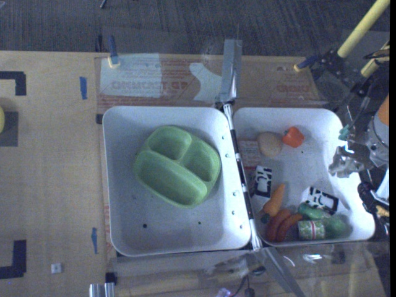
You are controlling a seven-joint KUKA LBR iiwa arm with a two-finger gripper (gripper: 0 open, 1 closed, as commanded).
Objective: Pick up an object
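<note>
Left bin (pixel 117 184) holds only a green divided tray (pixel 177 164), lying on a diagonal. Right bin (pixel 309 119) holds the small stuff: beige lump (pixel 270 145) and orange piece (pixel 293 137) up top, carrot (pixel 275 198) mid-left with its long axis steep, red sausages (pixel 281 224), a green can (pixel 311 229) and two black-white blocks (pixel 322 200) along the near edge. Gripper (pixel 344 161) sits over the right bin's right rim, nothing visibly between its fingers; open or closed can't be told, it's blurred against the wrist. Nearest candidates, block and can, lie down-left of it. Wooden bench (pixel 49 166), dark carpet (pixel 185 11) beyond.
</note>
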